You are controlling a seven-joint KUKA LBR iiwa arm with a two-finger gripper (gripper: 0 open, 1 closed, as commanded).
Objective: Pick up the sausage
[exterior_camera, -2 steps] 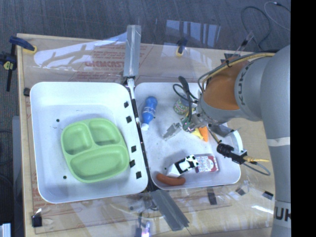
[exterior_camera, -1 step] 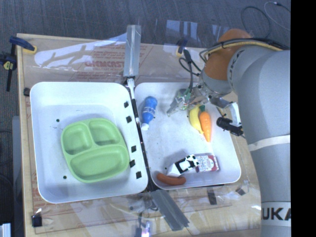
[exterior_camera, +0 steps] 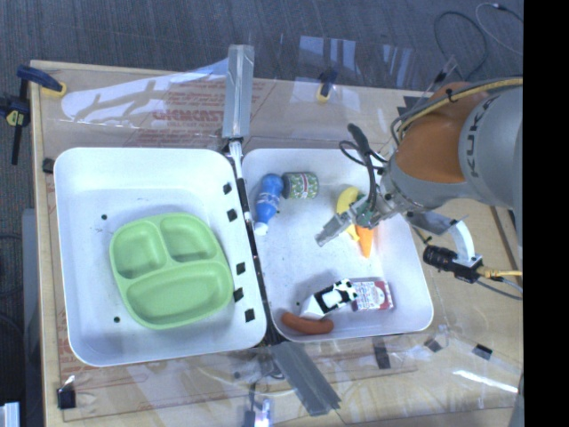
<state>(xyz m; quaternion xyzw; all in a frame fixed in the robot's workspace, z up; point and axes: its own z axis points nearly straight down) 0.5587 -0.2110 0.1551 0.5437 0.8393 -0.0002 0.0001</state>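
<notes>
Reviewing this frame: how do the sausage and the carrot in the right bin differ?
The sausage is reddish-brown; the carrot is bright orange. The sausage lies roughly level along the near wall of the right bin, while the carrot lies pointing toward the bin's near side, further back. The sausage lies apart from the end effector; the carrot sits right beside it. Both are elongated toy foods lying in the same bin.

Your bench: pale wood under clear sheeting | two white bins side by side on it, left bin, right bin | blue clamps at your far-left edge
</notes>
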